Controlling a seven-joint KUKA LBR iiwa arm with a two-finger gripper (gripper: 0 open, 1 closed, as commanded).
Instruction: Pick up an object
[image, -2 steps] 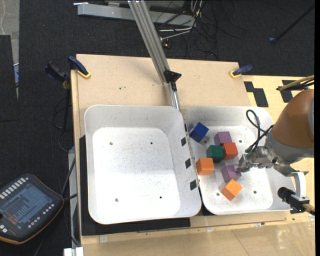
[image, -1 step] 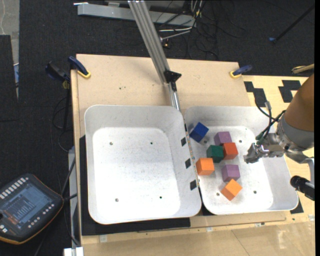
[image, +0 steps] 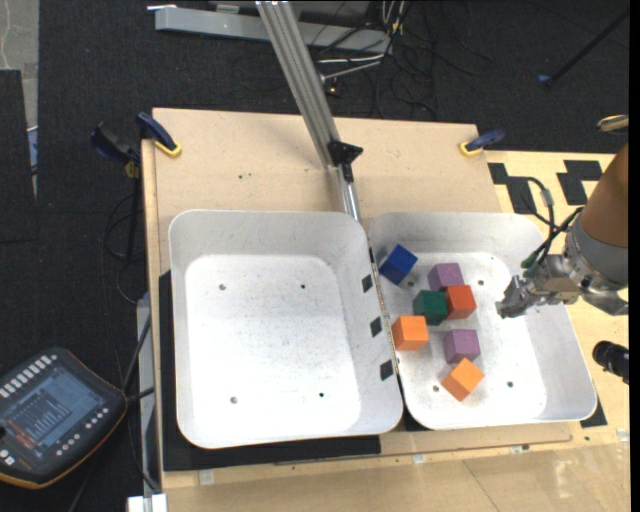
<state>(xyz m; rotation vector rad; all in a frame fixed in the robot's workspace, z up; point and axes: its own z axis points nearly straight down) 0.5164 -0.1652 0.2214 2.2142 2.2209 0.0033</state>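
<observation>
Several small blocks lie in the right bin (image: 560, 400): a blue cube (image: 398, 264), a purple cube (image: 445, 276), a green cube (image: 432, 305), a red-orange cube (image: 460, 300), an orange cube (image: 410, 331), a second purple cube (image: 461, 345) and an orange cube (image: 463, 379) nearest the front. My gripper (image: 512, 305) hangs over the right side of that bin, to the right of the red-orange cube and apart from every block. Nothing shows between its fingers.
The left bin (image: 200, 240) sits beside the right one, their rims meeting along the middle. A metal pole (image: 310, 95) slants down from the top to the bins' shared back edge. Clamps (image: 160, 135) hold the board corners. A teach pendant (image: 50, 415) lies at lower left.
</observation>
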